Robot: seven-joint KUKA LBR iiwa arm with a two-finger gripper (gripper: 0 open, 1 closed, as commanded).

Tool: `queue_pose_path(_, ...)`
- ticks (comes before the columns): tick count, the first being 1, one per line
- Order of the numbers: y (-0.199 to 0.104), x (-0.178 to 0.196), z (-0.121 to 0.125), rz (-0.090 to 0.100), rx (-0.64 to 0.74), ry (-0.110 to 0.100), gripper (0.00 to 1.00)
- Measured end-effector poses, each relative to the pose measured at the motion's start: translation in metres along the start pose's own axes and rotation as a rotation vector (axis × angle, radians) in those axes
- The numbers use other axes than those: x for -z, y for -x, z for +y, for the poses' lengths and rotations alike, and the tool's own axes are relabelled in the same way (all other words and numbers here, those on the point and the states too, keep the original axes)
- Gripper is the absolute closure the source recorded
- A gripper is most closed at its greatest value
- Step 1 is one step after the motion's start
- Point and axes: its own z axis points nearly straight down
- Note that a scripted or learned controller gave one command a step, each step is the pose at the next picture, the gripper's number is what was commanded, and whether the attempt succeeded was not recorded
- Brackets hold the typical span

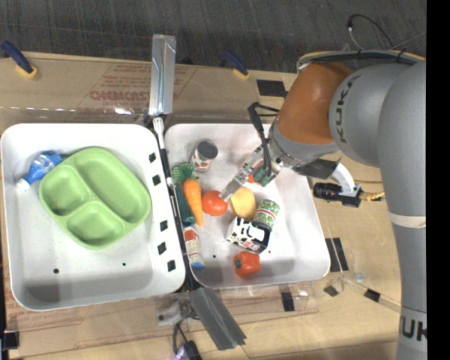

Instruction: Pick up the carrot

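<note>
Carrot lying in the right bin, hard against its 9 o'clock wall, with a red tomato touching its 3 o'clock flank. Long axis runs roughly 12 to 6 o'clock; green top toward 12, tapered tip toward 6. Pincer hovers at about 2 o'clock from the carrot, above a yellow fruit; whether it is wide or narrow cannot be told. Best approach, as judged: shift toward 9 o'clock, close across the short axis at mid-length, clear of wall and tomato.
</note>
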Motion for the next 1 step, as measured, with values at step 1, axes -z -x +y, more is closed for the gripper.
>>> queue_pose_path(1, 0.0363, -0.0232, -0.0218, 0.023, 0.029, -0.004, 0.0)
